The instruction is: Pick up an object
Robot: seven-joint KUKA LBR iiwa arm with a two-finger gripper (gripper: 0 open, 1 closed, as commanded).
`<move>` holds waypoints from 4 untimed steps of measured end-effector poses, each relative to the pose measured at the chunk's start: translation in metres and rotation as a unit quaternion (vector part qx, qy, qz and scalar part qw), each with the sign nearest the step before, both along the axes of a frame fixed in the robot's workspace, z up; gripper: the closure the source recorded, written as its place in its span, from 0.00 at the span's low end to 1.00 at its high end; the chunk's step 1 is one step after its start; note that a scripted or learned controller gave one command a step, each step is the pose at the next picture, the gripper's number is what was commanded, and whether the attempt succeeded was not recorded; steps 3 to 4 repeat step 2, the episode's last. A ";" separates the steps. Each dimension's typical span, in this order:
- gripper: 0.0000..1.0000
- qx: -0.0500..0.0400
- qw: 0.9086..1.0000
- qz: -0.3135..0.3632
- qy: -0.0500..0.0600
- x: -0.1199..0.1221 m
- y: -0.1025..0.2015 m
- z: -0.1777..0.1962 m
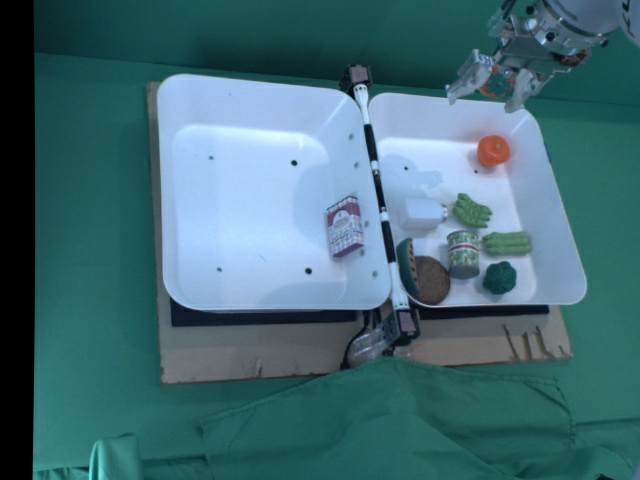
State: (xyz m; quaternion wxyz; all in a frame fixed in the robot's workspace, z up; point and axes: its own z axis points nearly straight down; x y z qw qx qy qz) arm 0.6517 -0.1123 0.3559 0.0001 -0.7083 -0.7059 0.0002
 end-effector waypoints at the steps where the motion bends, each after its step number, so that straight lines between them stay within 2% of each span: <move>1: 0.00 0.000 1.000 -0.003 0.003 -0.076 -0.040 -0.060; 2: 0.00 0.000 1.000 0.001 0.001 -0.109 0.003 -0.077; 4: 0.00 0.000 1.000 0.001 0.001 -0.109 0.003 -0.077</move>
